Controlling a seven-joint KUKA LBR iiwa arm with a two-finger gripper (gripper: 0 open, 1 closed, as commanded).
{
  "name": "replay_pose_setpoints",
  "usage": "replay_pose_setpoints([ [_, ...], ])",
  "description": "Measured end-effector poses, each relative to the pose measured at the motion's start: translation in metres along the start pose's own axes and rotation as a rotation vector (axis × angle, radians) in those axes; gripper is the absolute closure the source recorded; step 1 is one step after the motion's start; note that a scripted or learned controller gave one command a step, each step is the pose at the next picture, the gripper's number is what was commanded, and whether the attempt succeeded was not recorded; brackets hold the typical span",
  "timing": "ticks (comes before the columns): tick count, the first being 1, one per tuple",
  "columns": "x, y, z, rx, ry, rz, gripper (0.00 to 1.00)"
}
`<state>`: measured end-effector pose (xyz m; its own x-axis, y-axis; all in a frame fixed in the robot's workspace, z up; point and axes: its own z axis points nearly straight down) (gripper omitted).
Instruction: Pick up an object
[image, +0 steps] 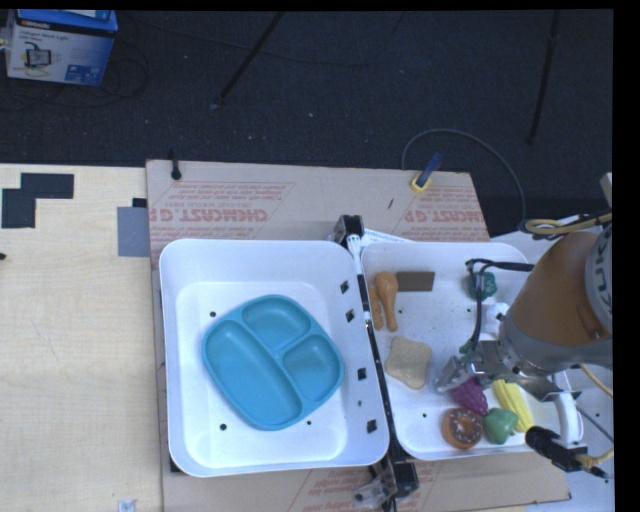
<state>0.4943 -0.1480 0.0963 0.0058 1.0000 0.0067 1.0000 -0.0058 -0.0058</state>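
The desk (70, 350) carries two shallow white bins side by side on a sheet of cardboard. The left bin (190, 270) holds a blue divided plate (272, 360), which lies flat and alone. The right bin (440, 262) holds all the small objects, so the thing to pick is somewhere in this bin.

The arm (565, 300), grey with an orange band, reaches in from the right and bends down over the right bin. Its hand (462, 372) is low, near the bin floor, just above a purple object (470, 396) and just beside a beige sponge-like piece (409, 361). I cannot tell how far the hand is open, and I see nothing clearly between its parts, so I judge that nothing is picked yet. The approach seems done; closing and lifting are left.

Around the hand the objects are crowded. A yellow piece (512, 400), a green piece (497, 426) and a round orange-brown one (461, 429) lie near the front wall, close to the purple object and partly touching each other. They can get in the way of a clean grasp. Further back, well apart from the hand, lie an orange wooden-looking piece (385, 297), a dark brown block (414, 282) and a small teal object (483, 286).
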Motion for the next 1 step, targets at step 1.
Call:
replay_pose_setpoints([
  [1, 0.0859, 0.0954, -0.0899, -0.002, -0.006, -0.007, 1.0],
])
